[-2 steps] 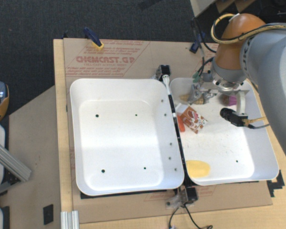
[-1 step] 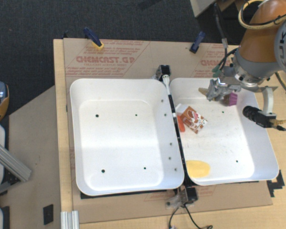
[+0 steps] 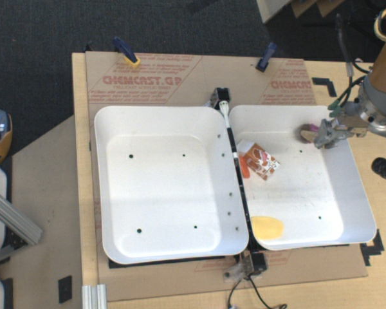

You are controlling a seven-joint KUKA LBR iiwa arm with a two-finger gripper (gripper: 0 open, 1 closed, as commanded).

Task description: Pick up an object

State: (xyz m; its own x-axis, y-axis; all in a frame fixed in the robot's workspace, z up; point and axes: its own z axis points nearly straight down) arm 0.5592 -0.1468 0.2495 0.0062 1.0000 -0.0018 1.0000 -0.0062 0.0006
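Bench (image 3: 148,76): flat brown cardboard-covered board printed with red lettering, held along its far edge by a blue-and-yellow clamp (image 3: 125,51) near the far left corner and a blue clamp (image 3: 266,56) further right.

Left bin (image 3: 109,172): shallow white plastic tray with rounded corners, a few small dark dots on its floor.

Right bin (image 3: 347,192): matching shallow white tray, set just beside the left bin; their inner walls touch along a dark strip running from the bench's far edge toward its near edge.

Arm (image 3: 379,89): grey wrist section reaching in over the right bin's far right corner, with cables trailing up beside it.

Gripper (image 3: 326,136): grey two-finger unit hanging over the far right part of the right bin. Cannot tell how its jaws stand; the detail is too small and blurred.

Red-and-white printed packet (image 3: 260,161): flat, crumpled, lying tilted on the right bin's floor close to its left wall, roughly midway between the far and near walls. Well apart from the gripper.

Yellow rounded flat object (image 3: 267,227): lying at the right bin's near left corner, close to the near wall.

Small brownish-grey lump (image 3: 308,132): sits on the right bin's floor near its far wall, just beside the gripper on its left. Contact cannot be made out.
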